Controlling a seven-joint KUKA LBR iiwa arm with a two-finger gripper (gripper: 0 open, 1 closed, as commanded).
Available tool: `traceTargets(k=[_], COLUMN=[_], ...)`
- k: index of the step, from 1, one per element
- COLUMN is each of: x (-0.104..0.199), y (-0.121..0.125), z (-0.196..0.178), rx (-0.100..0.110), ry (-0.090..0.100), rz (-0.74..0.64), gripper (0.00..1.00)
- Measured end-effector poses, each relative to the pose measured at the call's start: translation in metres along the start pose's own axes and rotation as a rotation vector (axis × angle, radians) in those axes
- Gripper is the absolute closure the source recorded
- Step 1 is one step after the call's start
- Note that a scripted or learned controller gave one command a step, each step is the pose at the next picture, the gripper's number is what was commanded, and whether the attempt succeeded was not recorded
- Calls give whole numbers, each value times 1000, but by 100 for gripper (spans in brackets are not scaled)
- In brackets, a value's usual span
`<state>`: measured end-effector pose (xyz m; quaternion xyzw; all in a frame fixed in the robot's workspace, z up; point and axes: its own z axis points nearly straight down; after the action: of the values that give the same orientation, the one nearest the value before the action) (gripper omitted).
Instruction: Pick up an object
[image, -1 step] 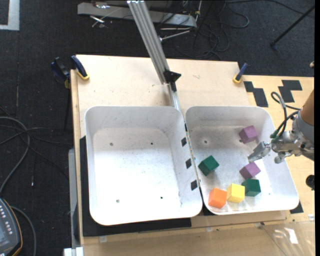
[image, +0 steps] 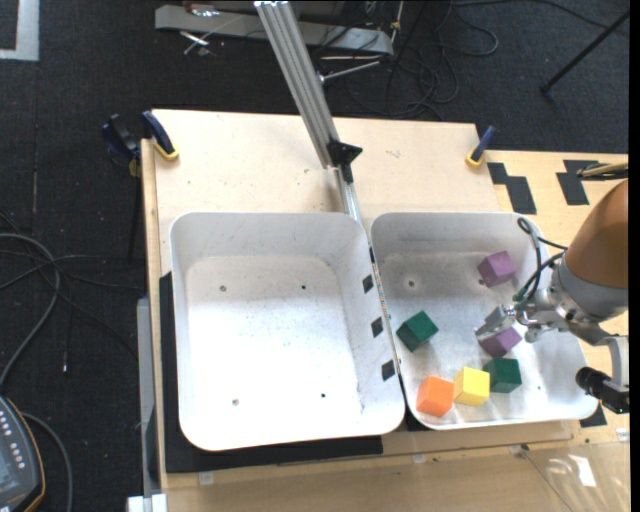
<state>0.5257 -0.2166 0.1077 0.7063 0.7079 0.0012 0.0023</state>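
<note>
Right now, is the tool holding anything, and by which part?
Cannot tell. The tool sits right at a purple block in the right bin, but no grip is visible.

Two bins (image: 180, 250) side by side, six blocks (image: 417, 329) in right bin, gripper (image: 505, 325) above them

No text, label or number can be read anywhere

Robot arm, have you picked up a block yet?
Not yet, as far as I can see. The tool is down in the right white bin, right at a purple cube. No block is lifted; whether it grips is unclear. Grabbing and lifting remain.
</note>
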Motion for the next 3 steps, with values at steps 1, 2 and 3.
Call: traceTargets(k=[1, 2, 3], x=[0, 77, 161], y=[-1, 34, 53], z=[-7, -89, -87], rx=[3, -1, 4], ry=[1, 3, 4], rz=[3, -8, -9], gripper=[100, 100, 100])
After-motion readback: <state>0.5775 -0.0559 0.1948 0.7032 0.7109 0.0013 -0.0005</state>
